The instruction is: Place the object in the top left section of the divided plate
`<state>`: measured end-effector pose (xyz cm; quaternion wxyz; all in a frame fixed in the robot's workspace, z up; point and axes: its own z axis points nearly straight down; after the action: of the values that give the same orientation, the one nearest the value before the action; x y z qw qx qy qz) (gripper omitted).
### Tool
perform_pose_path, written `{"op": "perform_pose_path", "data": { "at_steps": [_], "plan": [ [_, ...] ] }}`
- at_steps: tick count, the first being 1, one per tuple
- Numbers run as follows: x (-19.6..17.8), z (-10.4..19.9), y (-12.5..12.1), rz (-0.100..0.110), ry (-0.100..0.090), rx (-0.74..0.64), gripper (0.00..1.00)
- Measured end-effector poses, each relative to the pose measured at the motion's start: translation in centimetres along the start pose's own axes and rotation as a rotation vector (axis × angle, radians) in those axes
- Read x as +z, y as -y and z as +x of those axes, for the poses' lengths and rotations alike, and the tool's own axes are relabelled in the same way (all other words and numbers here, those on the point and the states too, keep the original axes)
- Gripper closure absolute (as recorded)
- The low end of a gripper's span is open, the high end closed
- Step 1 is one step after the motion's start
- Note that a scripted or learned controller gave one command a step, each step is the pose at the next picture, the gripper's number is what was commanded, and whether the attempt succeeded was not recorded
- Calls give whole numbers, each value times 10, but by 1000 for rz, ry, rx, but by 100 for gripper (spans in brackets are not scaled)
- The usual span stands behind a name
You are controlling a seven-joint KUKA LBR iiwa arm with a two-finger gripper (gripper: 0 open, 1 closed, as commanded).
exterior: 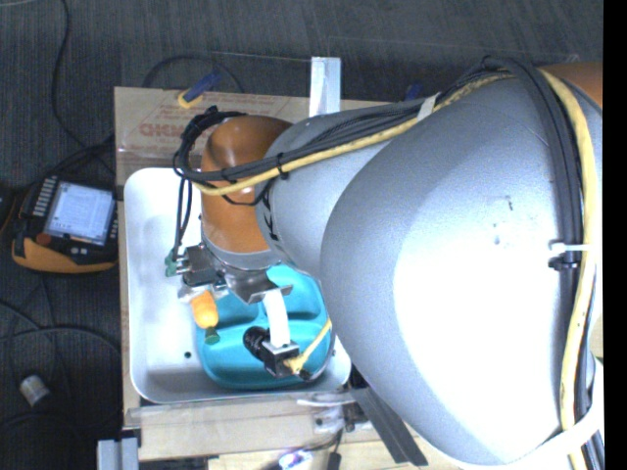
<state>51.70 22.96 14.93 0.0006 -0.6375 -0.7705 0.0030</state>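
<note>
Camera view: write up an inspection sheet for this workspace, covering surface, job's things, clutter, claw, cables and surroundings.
Surface: white bin on a cardboard-topped bench; the grey arm covers the bench's right side.
Job's things: teal divided plate lies in the bin; small orange object sits at the plate's left edge, just under the claw.
Clutter: nothing seen.
Claw: claw is low over the plate's left part; open or shut cannot be told.
Cables: black cables loop beside the orange band; another cable trails on the floor.
Surroundings: dark carpet; screen pendant and small grey cylinder lie left of the bench.
</note>
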Motion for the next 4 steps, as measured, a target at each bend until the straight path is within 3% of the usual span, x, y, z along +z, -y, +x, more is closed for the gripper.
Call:
{"op": "perform_pose_path", "data": {
  "at_steps": [1,2,3,4],
  "plan": [
    [-104,-9,-11,-3,2,-76,100],
    [-109,1,34,-2,2,-119,100],
    [-63,-7,36,-1,-1,-400,100],
    [-36,-102,16,-3,-1,-710,100]
  ]
}}
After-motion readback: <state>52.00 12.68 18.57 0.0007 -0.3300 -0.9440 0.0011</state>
